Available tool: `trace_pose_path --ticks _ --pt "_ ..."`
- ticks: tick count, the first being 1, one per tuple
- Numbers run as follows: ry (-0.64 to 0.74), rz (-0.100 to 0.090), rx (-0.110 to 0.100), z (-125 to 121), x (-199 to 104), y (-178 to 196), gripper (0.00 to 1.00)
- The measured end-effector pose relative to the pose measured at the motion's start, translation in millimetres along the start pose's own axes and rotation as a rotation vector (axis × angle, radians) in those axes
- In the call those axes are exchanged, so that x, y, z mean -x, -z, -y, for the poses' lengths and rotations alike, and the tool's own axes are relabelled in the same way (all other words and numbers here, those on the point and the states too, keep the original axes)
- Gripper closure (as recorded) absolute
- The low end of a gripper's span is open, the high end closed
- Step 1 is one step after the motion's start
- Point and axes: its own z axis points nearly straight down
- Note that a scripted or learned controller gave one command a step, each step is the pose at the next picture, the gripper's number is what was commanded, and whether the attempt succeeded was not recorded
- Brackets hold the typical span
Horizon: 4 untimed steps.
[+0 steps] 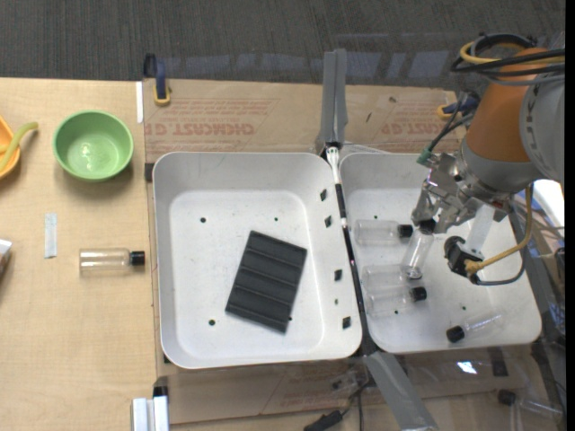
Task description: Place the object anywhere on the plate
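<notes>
Scene: two shallow white bins side by side on a brown worktop [81, 348], seen from above at a slant.
Left bin [180, 241]: holds a dark ribbed rectangular plate [267, 281], lying flat and tilted, near the middle.
Right bin [386, 173]: holds several clear plastic vials with black caps, scattered and mostly lying flat.
Arm: grey with an orange band, reaching in from the right, over the right bin's upper part.
Hand [429, 218]: low over the right bin; a clear vial [417, 257] hangs from it, slanted, black cap at the bottom. The vial's top appears to sit between the fingers, so it looks held.
Other vials: one [382, 233] just left of the hand, one [393, 292] below it, one [473, 328] near the bin's lower right.
Off to the left: a green bowl [93, 145] and another clear vial [111, 259] on the worktop.
Step in hand: judged as the pick, with the vial gripped and not yet carried.
Next move calls for: lifting clear of the bin wall, crossing left over the divider, lowering onto the dark plate, then releasing.
</notes>
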Motion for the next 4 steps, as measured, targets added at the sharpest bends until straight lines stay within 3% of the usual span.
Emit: trace_pose_path --ticks 1,2,3,4 --pt "0.172 0.000 0.003 -44 -56 1 1.00" --pt "0.379 0.000 0.004 -34 -146 11 1.00" --pt "0.379 0.000 0.004 -34 -146 11 0.00" --pt "0.379 0.000 0.004 -34 -146 11 0.00"
